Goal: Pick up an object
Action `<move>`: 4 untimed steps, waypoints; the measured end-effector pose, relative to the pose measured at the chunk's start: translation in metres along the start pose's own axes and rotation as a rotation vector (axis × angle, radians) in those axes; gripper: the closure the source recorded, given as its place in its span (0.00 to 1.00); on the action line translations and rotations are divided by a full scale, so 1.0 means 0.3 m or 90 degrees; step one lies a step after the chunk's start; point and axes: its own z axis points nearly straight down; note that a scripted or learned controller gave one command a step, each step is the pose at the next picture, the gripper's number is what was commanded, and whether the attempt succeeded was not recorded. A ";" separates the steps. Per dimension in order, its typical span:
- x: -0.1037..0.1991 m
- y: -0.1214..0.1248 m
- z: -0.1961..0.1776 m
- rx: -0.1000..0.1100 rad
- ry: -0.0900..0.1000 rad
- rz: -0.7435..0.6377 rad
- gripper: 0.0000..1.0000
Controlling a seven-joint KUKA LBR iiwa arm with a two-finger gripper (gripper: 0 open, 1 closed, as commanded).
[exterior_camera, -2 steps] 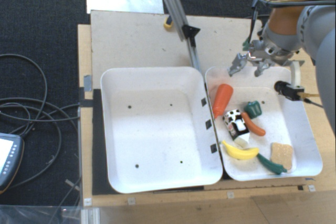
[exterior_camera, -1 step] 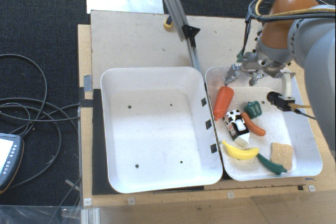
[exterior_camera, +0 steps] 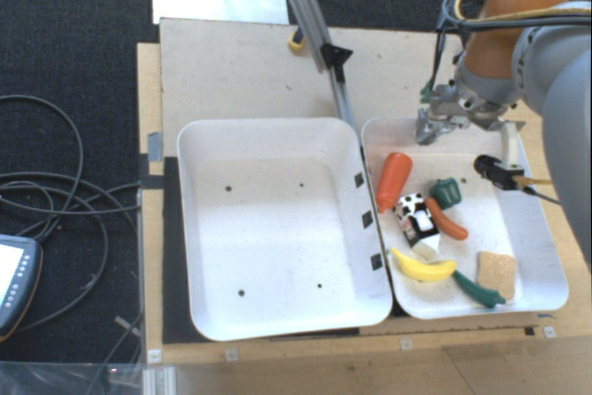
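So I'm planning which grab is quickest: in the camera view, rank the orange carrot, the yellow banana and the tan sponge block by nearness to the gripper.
From the gripper:
1. Orange carrot, at the right bin's left edge.
2. Yellow banana, near the bin's front.
3. Tan sponge block, front right corner.

One fixed camera, high above bench (exterior_camera: 231,69), looks down at a slant on both white bins (exterior_camera: 199,153); arm (exterior_camera: 555,60) enters from right.

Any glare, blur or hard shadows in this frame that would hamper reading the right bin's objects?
Camera view: even, soft lighting; right bin objects stay sharp, the carrot and banana casting faint shadows; white plastic is bright but not blown out; the gripper looks slightly soft.
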 end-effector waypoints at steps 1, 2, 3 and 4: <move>0.003 -0.020 -0.161 -0.001 0.000 0.001 1.00; 0.002 -0.013 -0.336 -0.002 0.000 0.000 1.00; 0.168 -0.114 -0.365 0.003 0.002 -0.004 1.00; 0.332 -0.198 -0.321 0.005 0.002 -0.004 1.00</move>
